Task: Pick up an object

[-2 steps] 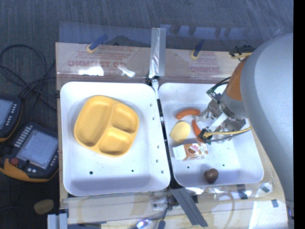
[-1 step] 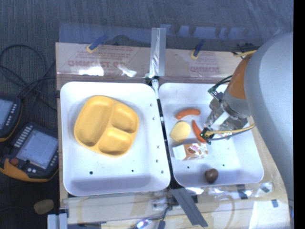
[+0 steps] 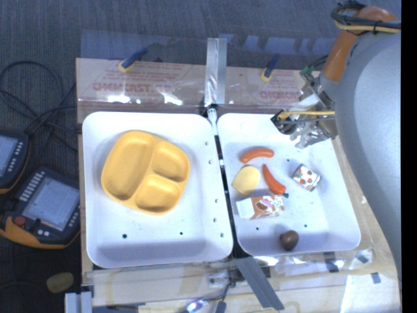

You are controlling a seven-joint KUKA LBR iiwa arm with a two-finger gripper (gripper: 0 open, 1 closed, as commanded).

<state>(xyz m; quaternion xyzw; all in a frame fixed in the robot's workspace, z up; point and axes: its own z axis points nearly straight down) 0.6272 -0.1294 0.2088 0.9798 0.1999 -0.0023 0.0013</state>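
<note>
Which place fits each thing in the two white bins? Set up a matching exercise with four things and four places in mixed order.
Things:
1. yellow three-compartment plastic plate
2. dark brown round ball
3. small red and white patterned box
4. orange sausage-shaped toy

Places:
A. near front edge of right bin
B. right side of right bin
C. left bin
D. right bin, nearest the back wall among these things

Pairs: 1-C, 2-A, 3-B, 4-D

Premises present as a robotics laboratory. Two white bins [image 3: 156, 253] sit on a taped bench. Left of the bins, a teach pendant [image 3: 40, 207] with trailing cables [image 3: 39, 103] lies on grey carpet [image 3: 163, 5]. Right of them, the grey robot arm [image 3: 378, 109].
</note>
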